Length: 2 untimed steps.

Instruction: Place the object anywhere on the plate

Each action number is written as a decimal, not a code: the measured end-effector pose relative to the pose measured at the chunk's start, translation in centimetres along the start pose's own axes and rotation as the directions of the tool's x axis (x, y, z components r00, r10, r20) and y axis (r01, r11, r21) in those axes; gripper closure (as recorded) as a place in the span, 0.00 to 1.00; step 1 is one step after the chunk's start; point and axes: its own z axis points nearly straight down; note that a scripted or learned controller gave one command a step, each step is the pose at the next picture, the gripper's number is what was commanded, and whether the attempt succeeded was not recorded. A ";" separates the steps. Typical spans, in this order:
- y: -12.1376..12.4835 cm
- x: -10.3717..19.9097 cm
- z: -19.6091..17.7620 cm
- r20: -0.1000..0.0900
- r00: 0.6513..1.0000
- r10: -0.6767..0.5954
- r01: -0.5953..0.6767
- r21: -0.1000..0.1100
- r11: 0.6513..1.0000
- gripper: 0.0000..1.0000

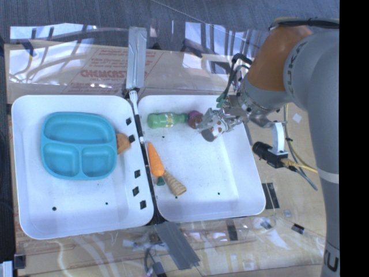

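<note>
Two white bins side by side. Left bin (34,201) holds a blue plate (79,145) with three compartments, sitting left of frame centre. An orange-brown item (123,143) lies just beside the plate's right rim, against the divider between the bins — too small to tell what it is.

Right bin (230,183) holds the loose things: a green bottle (166,119) lying on its side near the top edge, a dark purple round item (195,118) touching its right end, a carrot (155,160) near the left wall, and a tan cone-like piece (174,184) just below the carrot.

Gripper (212,128) sits at the upper middle of the right bin, just right of the purple item. Cannot tell whether it is released or clenched, and nothing is clearly seen held in it. A small reddish-white patch shows at its tip; unclear if that is an object.

Which thing is the task's object is not certain. By my guess it is the purple item or the bottle, nearest the gripper. Both look like light plastic toy food — stiff, smooth, likely slippery and prone to roll. Best hold on the bottle would be across its middle; the round one across its widest part.

Writing: red print on the cardboard at upper left of frame, blurred, reads roughly "CHEMCAST". Bottle label is not legible.
</note>
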 end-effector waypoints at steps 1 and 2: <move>0.1 5.4 10.6 -0.001 1.000 -0.002 0.002 -0.002 1.000 1.00; -0.4 13.2 1.1 -0.003 1.000 -0.007 0.007 -0.008 1.000 1.00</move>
